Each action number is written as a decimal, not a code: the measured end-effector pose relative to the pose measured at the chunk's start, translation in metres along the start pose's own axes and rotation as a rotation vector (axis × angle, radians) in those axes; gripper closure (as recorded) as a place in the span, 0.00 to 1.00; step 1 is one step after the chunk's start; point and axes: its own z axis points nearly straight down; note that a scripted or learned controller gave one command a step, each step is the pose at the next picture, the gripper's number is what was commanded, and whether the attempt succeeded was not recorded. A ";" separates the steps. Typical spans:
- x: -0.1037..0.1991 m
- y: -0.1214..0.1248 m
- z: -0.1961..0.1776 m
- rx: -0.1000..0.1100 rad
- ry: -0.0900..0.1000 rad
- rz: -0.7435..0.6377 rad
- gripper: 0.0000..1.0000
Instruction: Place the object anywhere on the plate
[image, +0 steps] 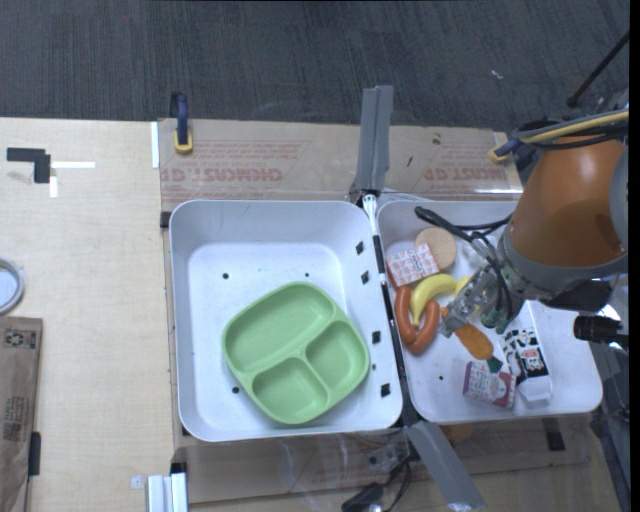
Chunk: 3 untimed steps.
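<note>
Pincer (470, 312) sits low in the right bin (580, 398), over the food pile. Wrist cabling and the arm (565, 210) mask the tips, so I can't tell whether it's released or clenched, or whether it has anything.

Things right at it:
- banana (432, 291), just beside on the left
- sausage (418, 328), curled under the banana, touching it
- carrot (476, 340), directly below the pincer

Likely pick target is one of these three; can't tell which.

Further out: red-and-white packet (410, 264), round bun (437, 245), small red pouch (488, 384), black-and-white carton (525, 357).

Green plate (295, 350) lies in the left bin (190, 330), three compartments, nothing on it. So the pick is still pending, by my read.

To do the step well:
- Commit to one item. The banana/sausage/carrot cluster is tight, so a double grab or a nudge is the risk.
- Close across the narrow axis.
- Lift straight up, high enough to clear both bin walls at the centre divider (376, 150).
- Traverse left and release low over any compartment. The plate sits skewed in the bin, so aim mid-plate, not at the rim.

Writing: the cardboard strip (270, 160) behind the bins carries red print, upside down from this angle, looks like "CHEMCAST GP". Brown bag (18, 400) at far left shows a recycling mark. Print on the packet and carton is too small to read.
</note>
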 end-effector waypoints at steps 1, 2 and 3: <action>0.043 0.069 0.000 0.000 0.001 -0.287 1.00; 0.082 0.127 0.001 0.003 0.002 0.007 1.00; 0.081 0.127 0.001 0.003 0.002 0.007 0.00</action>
